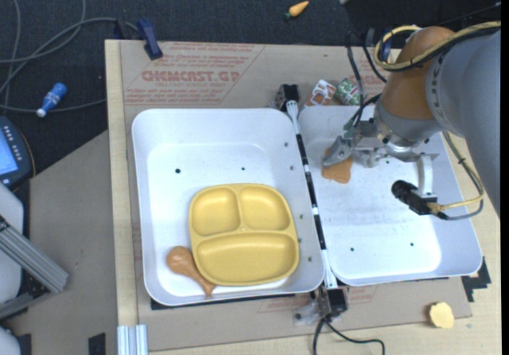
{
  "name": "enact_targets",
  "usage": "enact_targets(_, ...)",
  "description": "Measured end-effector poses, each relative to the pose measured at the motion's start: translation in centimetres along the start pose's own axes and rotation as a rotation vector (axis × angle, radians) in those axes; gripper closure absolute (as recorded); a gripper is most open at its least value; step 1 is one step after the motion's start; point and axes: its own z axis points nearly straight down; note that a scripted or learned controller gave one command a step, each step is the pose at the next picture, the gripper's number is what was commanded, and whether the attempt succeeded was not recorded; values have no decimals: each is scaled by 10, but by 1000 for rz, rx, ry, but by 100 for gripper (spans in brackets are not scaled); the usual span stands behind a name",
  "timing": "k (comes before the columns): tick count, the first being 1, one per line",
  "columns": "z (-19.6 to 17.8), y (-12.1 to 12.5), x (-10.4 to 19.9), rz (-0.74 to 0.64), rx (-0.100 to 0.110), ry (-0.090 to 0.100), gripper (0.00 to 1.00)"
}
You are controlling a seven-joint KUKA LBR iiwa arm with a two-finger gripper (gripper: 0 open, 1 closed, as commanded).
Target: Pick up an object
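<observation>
A small orange-brown piece (338, 173) lies in the right bin (382, 254) near its left wall. My gripper (347, 151) hangs just above and behind it, at the end of the grey arm with the orange band (413, 75); whether it touches the piece is unclear. In the left bin (159, 146) sits a yellow divided plate (241, 232). An orange-brown toy drumstick (188, 264) lies against the plate's lower left edge.
Crumpled wrappers (334, 92) rest on the bench behind the right bin. A yellow chunk (440, 314) lies on the bench at the front right. A black clip (287, 95) holds the bins at the back, and a blue clamp (148, 37) grips the bench's far edge.
</observation>
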Motion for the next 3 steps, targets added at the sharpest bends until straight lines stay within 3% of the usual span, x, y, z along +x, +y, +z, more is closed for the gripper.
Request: enact_targets(3,0,19,8,0,2,1,0)
